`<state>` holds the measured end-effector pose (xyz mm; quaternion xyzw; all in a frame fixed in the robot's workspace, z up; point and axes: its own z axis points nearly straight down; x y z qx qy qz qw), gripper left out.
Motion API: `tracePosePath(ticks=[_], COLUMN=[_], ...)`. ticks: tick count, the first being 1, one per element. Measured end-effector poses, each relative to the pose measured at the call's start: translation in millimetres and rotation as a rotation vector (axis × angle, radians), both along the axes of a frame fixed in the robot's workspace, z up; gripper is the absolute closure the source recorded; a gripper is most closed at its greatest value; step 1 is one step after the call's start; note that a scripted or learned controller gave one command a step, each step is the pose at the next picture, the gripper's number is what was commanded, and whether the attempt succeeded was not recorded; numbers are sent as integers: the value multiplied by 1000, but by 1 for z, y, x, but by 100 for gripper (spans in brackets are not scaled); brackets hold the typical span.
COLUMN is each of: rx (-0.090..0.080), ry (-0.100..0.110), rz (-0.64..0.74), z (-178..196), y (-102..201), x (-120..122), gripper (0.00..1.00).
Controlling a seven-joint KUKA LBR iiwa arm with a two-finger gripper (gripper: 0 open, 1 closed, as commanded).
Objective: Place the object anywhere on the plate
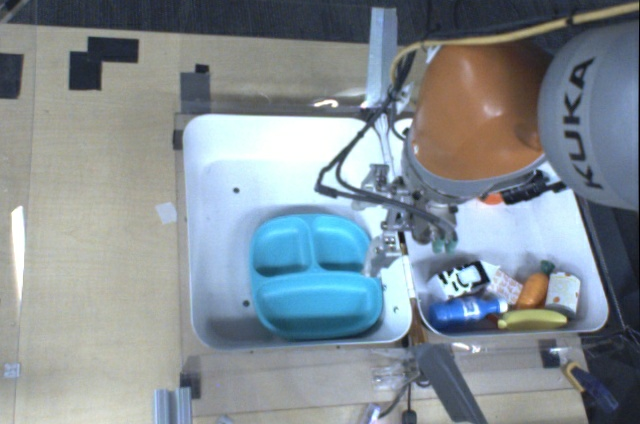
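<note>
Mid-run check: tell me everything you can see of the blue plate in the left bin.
The blue plate is light blue, glossy like plastic, with rounded corners. Raised ridges split it into three compartments: two smaller ones at the far side, one wide one nearer the camera. It lies flat, right side up, on the floor of the left bin, toward its near right corner. All three compartments look bare. The gripper hangs at its right edge; whether they touch is unclear.

plate (315, 274): blue plastic, smooth, slightly glossy | bins (215, 212): white, smooth, matt sheen | bench (90, 212): pale wood-look, matt | arm band (475, 117): orange, glossy | gripper (385, 247): bare metal, shiny | banana (535, 319): yellow, glossy
</note>
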<state>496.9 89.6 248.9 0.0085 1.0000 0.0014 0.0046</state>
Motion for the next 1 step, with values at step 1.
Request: tracePosePath(ticks=[1], rx=[3], ry=[-9], rz=[-1], z=[12], y=[1], x=[2], gripper=[100])
